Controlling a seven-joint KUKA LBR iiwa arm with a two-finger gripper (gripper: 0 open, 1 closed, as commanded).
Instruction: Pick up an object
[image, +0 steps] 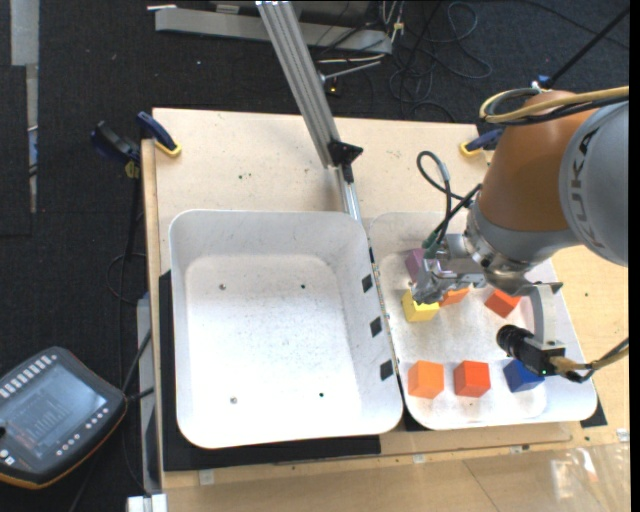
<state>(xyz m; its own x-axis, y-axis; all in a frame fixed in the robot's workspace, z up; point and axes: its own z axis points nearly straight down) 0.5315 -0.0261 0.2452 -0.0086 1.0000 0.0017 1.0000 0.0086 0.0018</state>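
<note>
The right bin (570, 405) holds several small blocks. A yellow block (420, 308) lies near its left wall, with a purple block (414, 263) just behind it. My gripper (436, 286) hangs low right over the yellow block, and an orange piece (456, 294) shows beside it. Another orange-red block (502, 302) lies to the right, partly under the arm. Along the bin's front edge sit an orange block (427, 379), a red-orange block (472, 379) and a blue block (520, 376). The wrist hides the gripper's tips.
The left bin (190, 240) stands beside the right one, their walls touching in the middle. A slanted metal pole (305, 85) reaches down to the bins' back edge. A black cable part (530, 348) hangs over the blue block. A teach pendant (50, 415) lies off the bench at the lower left.
</note>
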